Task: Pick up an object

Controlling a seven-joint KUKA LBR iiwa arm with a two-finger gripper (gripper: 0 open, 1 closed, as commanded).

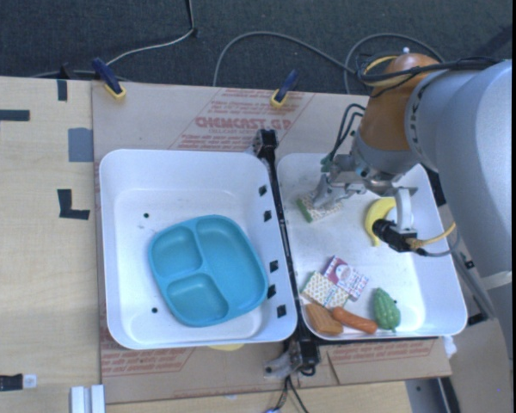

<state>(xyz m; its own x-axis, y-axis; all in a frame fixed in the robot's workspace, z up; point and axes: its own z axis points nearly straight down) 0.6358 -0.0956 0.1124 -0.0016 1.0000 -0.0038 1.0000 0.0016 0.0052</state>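
Right bin (430, 312): flat greenish object (314, 208) under gripper (331, 192)

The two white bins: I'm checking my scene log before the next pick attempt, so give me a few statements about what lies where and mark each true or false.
1. The blue divided plate lies in the left bin. True.
2. The orange carrot lies in the left bin. False: it lies in the right bin, near its front edge.
3. The gripper is over the right bin, near a small green and tan item. True.
4. The green vegetable sits on the blue divided plate. False: it lies in the right bin beside the carrot.
5. The yellow banana lies in the right bin. True.
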